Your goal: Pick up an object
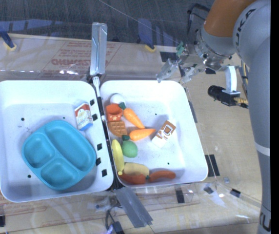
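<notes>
two white bins sit side by side. the left bin (3, 130) holds a blue divided plate (59, 154) and, just beside its upper right edge, a small carton (83, 116). the right bin (188, 130) holds toy food crowded along its left wall: a waffle (116, 127), two carrots (133, 118), a green ball (129, 149), a banana (117, 154), a sausage (162, 175). a small brown and white box (164, 132) lies near the middle. the gripper (174, 70) hangs above the bin's far rim, fingers spread, holding nothing.
</notes>
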You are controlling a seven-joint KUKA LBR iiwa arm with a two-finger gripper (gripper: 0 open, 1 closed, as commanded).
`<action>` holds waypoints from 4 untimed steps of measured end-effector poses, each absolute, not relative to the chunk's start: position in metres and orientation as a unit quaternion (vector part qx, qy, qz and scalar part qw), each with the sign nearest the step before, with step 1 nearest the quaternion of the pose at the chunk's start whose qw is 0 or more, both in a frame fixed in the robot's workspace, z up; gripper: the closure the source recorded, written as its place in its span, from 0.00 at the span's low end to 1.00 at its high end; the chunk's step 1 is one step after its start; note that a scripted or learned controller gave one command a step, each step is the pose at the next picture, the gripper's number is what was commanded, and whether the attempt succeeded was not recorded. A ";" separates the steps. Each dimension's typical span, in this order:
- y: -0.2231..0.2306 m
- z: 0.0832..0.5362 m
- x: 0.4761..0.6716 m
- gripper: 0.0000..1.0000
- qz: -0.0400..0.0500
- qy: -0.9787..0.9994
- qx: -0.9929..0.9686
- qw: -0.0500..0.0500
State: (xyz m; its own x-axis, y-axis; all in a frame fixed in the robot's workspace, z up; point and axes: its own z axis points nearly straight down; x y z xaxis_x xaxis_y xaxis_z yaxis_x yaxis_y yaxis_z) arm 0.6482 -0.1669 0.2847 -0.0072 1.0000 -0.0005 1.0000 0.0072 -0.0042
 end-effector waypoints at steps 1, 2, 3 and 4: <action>-0.206 0.139 0.634 0.00 0.005 -0.703 -0.712 0.007; -0.153 0.111 0.625 0.00 0.001 -0.776 -0.630 -0.002; -0.107 0.125 0.595 0.00 0.001 -0.801 -0.598 -0.001; -0.114 0.100 0.581 0.00 -0.003 -0.891 -0.455 -0.008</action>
